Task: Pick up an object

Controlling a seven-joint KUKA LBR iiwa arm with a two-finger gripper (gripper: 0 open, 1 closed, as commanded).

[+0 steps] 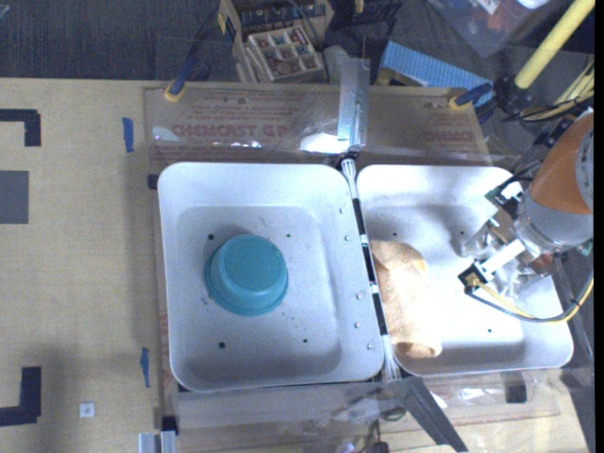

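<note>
Left bin (179, 206): holds a teal bowl (247, 274) — upside down, roughly mid-floor, a bit left of centre, clear of all walls.
Right bin (425, 182): holds a tan cloth (404, 295) lying along the left wall, running from mid-bin down to the near left corner, lower end bunched at the rim.
Arm (564, 192): comes in from the right, orange band over the right bin's right edge, wrist angled down-left into the bin.
Gripper (477, 253): low over the right bin's floor, right of centre, well apart from the cloth — nothing visible between the fingers.
Jaws: cannot tell whether open or closed, too small and cluttered by cabling at the tip.
Cable (519, 310): yellow loop hanging below the wrist, over the bin's lower right.
Bench (75, 281): light wood, black tape marks at the left, blue tape bits near the left bin.
Background: cardboard strip behind both bins, clutter of boxes beyond.
</note>
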